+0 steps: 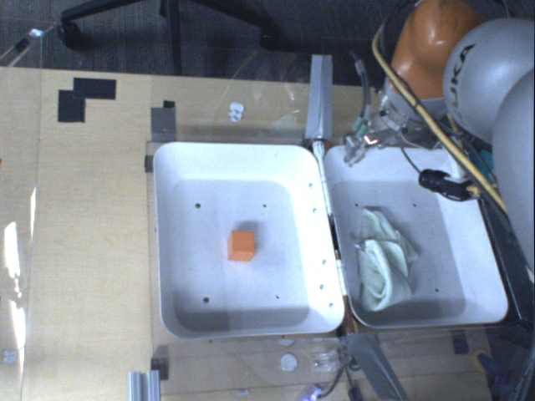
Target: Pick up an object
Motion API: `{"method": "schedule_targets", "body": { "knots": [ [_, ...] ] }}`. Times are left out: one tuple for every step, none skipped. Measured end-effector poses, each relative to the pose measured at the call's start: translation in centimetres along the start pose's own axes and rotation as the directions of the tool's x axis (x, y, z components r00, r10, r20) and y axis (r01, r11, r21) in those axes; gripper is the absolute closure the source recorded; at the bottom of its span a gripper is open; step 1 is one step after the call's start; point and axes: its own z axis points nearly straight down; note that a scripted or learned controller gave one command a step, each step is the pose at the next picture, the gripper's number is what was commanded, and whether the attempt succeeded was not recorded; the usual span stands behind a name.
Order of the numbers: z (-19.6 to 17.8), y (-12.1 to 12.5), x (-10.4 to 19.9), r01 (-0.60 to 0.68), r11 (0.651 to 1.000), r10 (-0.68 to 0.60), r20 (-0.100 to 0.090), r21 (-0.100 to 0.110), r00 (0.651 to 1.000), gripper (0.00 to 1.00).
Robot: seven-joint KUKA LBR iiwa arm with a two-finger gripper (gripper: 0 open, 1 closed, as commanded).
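Observation:
A small orange cube point(242, 246) rests near the middle of the left bin point(180, 307). A crumpled pale green cloth point(384, 260) lies in the right bin point(481, 307), left of its centre. My gripper point(358, 147) hangs over the far left corner of the right bin, well above the cloth and apart from it. The grey arm with its orange band comes in from the upper right.
A narrow ridge point(330, 224) separates the two bins. A metal post point(318, 98) stands just behind the bins, close to the gripper. Black tape marks point(84, 97) lie on the wooden bench at the far left. A chair base point(171, 7) stands beyond the bench.

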Motion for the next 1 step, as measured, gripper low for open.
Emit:
{"method": "schedule_targets", "body": {
  "knots": [
    [-0.02, 0.28, 0.66, -0.068, 0.998, 0.068, 0.0, 0.0, 0.998, 1.0]
  ]
}}
